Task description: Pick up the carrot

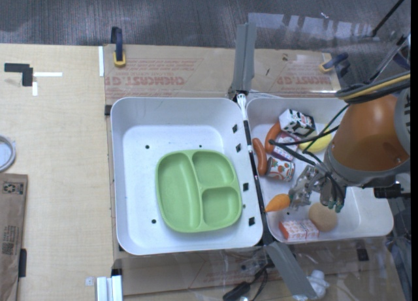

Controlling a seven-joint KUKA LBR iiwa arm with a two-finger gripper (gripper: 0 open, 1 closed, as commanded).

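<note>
Carrot lies on the right bin floor near its left wall, not lifted. Tool is low, just right of it; can't tell if it's open or closed, or touching. Grasp and lift remain. Arm hides the bin's right side

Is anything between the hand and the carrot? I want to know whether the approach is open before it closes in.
Nothing visible stands between them. The hand hangs in the right bin, right beside the carrot. The hot dog and the small carton lie farther back, off that line.
</note>
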